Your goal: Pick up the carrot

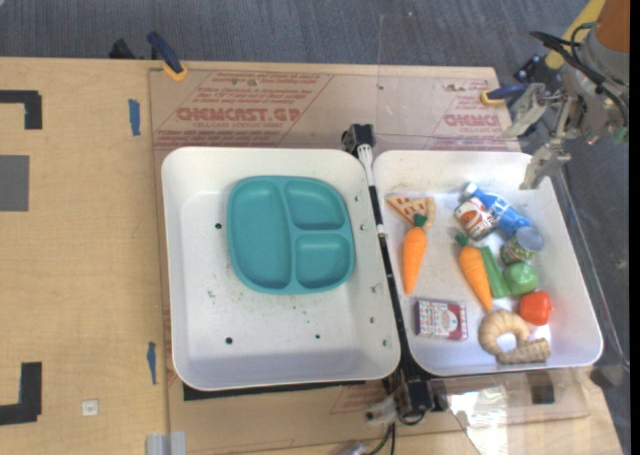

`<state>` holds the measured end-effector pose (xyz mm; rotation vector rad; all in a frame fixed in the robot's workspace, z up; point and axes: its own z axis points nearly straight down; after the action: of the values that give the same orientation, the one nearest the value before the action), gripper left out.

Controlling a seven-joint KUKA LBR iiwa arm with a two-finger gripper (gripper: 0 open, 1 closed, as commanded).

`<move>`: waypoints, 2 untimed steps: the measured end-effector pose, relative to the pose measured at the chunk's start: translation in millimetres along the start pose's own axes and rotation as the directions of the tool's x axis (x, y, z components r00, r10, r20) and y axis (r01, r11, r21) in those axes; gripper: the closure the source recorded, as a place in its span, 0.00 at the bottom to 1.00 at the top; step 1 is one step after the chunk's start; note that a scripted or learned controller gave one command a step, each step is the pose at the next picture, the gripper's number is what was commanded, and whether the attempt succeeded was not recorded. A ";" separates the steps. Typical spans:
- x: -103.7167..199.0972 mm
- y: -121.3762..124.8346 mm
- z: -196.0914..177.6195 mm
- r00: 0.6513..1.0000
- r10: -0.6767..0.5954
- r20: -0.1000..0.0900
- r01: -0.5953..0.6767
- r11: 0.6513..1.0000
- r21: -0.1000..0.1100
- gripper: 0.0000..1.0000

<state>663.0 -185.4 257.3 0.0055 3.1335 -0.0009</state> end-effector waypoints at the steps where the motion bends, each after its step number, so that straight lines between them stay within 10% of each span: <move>1: 42.0 48.8 158.0 0.998 0.069 0.007 -0.069 0.998 0.000 0.00; 2: 94.5 66.9 166.3 0.985 -0.172 0.005 0.172 0.985 0.001 0.00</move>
<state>570.1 -118.2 90.2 -0.2648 3.1169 -0.0029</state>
